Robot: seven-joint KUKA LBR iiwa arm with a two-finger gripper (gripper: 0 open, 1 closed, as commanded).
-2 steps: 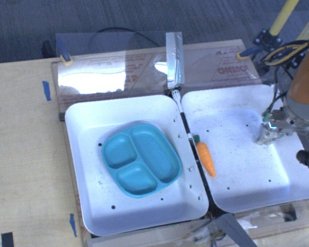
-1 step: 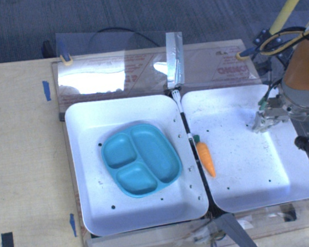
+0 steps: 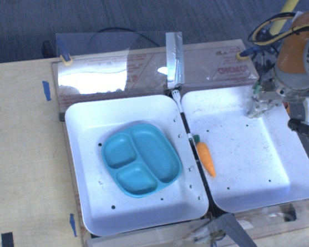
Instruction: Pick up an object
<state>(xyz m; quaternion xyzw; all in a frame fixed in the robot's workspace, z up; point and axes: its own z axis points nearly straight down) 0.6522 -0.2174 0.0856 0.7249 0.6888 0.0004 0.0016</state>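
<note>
Carrot (image 3: 205,159) lies tight against the right bin's (image 3: 262,185) left wall while the gripper (image 3: 259,105) hovers well apart at the far corner, jaws' state impossible to tell, so a finger could jam on that wall.

Orange carrot (image 3: 205,158) lies against right bin's (image 3: 296,186) left wall.

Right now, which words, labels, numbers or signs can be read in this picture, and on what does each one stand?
No text can be read for certain.
Clear panel behind the right bin: red print at two places, too blurred to read.
Wooden bench, left side: black corner marks and a small white square tag, no legible characters.
Blue divided plate, toy carrot, gripper: no lettering visible.
</note>
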